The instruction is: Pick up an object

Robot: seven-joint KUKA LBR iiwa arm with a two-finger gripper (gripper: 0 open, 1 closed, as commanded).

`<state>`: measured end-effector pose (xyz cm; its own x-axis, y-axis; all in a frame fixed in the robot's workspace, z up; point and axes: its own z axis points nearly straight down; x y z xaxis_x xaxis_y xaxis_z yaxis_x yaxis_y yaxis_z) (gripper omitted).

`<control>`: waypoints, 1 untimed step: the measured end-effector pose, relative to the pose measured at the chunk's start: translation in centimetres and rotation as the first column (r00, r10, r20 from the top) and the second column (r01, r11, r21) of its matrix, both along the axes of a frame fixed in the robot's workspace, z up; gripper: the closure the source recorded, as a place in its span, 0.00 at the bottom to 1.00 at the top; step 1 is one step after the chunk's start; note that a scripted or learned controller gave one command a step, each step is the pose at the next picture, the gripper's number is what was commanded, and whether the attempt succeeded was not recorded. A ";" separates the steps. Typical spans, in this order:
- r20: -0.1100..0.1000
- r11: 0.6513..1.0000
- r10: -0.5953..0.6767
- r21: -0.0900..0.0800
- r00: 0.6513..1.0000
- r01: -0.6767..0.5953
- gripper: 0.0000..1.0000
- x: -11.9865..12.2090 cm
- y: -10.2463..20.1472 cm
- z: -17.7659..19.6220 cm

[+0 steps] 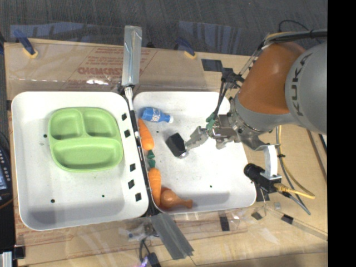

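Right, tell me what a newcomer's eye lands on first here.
The grey arm with its orange band reaches in from the right, its gripper at a small black object in the right bin. The bright green divided plate lies in the left bin.

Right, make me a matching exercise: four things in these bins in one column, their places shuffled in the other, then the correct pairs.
Things:
1. green divided plate
2. blue bottle
3. black block
4. chicken drumstick

Places:
A. right bin, near bottom edge
B. right bin, near top-left corner
C. left bin
D. middle of right bin, at the tip of the hand

Pairs: 1-C, 2-B, 3-D, 4-A
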<state>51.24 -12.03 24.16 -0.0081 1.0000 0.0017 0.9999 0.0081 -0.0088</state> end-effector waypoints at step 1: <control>-0.004 0.996 -0.094 -0.001 0.996 0.094 0.00 4.0 2.6 -12.3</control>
<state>55.22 -9.38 11.88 0.0863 0.9963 0.0005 0.9962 -0.0863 -0.0131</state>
